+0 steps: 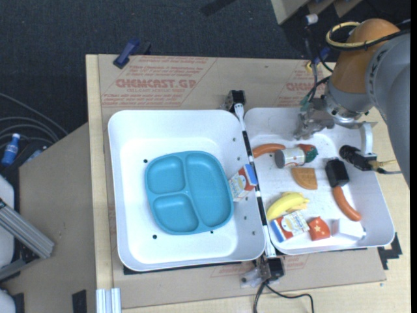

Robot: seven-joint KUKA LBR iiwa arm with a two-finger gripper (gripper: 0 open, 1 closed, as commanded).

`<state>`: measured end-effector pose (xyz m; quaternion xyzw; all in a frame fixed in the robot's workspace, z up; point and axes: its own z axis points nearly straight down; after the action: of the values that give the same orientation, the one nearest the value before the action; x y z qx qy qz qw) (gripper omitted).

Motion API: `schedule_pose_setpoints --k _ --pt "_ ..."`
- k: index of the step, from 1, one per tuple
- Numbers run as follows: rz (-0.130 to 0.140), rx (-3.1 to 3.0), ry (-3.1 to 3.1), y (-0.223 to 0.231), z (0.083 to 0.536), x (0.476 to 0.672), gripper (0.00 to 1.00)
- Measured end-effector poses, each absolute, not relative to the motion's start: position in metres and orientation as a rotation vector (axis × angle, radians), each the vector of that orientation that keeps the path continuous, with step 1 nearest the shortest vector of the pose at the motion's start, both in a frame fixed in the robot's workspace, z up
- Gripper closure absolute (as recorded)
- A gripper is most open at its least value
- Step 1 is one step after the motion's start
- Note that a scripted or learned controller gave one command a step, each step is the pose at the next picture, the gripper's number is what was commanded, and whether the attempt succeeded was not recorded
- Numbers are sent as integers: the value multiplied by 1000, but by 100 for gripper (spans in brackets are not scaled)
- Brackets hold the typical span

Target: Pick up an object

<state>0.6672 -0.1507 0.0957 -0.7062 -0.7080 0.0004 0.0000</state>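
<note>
Nearest you, well short of the claw (305,128), a carton (290,225) and a red block (318,229) sit side by side at the right bin's (384,220) front wall, with a banana (287,205) just behind them. Closer to the claw lie a brown wedge (304,178), then a bottle (296,156) and an orange sausage (266,150) just on its near side, while the blue plate (187,191) rests well off to its left in the left bin (124,175). The claw hangs over the right bin's far part; you cannot tell whether it is spread or pressed together.
</note>
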Motion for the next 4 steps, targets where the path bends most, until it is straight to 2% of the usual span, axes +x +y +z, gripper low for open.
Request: schedule_pose_setpoints --k 1,2,3,4 --pt "2 -2219 -2224 -151 95 667 0" --pt "1 -2218 -2221 -113 85 666 0" --pt "2 -2221 -2219 -113 84 602 0" --pt "-1 -2223 -2220 -113 95 603 100"
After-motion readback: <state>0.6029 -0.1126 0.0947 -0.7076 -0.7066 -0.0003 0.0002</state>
